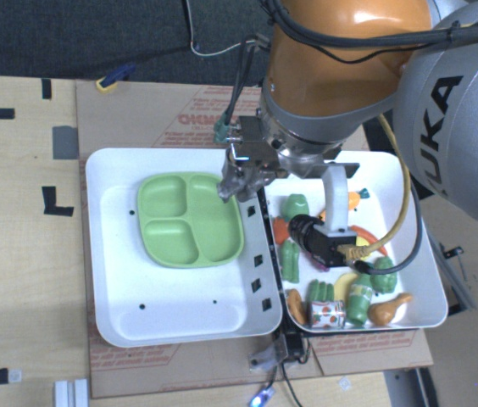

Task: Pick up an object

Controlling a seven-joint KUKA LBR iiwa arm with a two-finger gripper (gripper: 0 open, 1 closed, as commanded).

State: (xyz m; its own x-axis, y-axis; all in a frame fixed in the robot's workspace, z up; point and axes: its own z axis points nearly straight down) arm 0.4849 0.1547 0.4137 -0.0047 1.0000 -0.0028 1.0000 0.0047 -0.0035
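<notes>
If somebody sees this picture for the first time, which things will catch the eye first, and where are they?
The arm's big orange band fills the upper right, above the seam between the two bins. A light green divided plate lies alone in the left bin. The right bin holds a crowded pile of toy food, mostly green and orange pieces.

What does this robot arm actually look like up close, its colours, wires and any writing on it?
The arm is a bulky, rounded grey shell with a glossy orange band wrapped around it above the wrist. Part of the black KUKA lettering runs down the grey shell. Below the band sits a dark metal gripper. Black cables loop over the orange part, and a yellow cable curves down the side.
</notes>
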